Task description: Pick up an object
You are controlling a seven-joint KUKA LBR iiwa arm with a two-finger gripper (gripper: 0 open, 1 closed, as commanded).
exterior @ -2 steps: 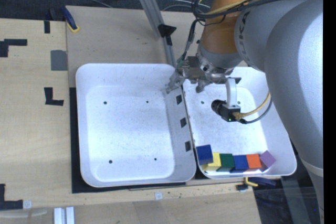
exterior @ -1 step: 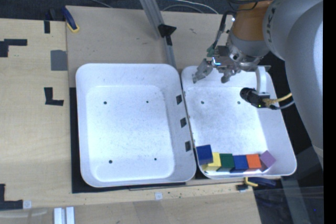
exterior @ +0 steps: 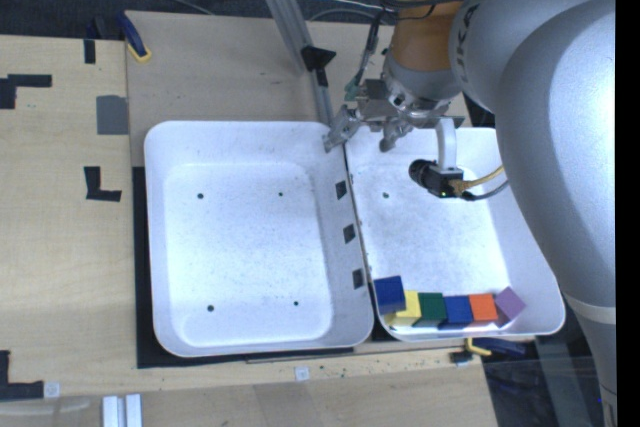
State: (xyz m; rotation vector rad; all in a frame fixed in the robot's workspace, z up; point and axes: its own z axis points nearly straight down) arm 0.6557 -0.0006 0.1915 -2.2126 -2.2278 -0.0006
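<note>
Several small blocks lie in a row along the near edge of the right bin (exterior: 430, 235): a blue block (exterior: 388, 292), a yellow one (exterior: 408, 308), a green one (exterior: 431, 307), a second blue one (exterior: 457, 311), an orange one (exterior: 483, 307) and a purple one (exterior: 510, 302). My gripper (exterior: 362, 137) hangs over the far left corner of that bin, close to the rim between the two bins and far from the blocks. Its fingers stand apart with nothing between them.
The left bin (exterior: 240, 235) lies beside the right one, their rims meeting in the middle. A slanted metal pole (exterior: 285, 5) rises behind the bins, near the gripper. A small black unit (exterior: 432, 177) with a cable hangs from the wrist. The arm's bulk covers the right side.
</note>
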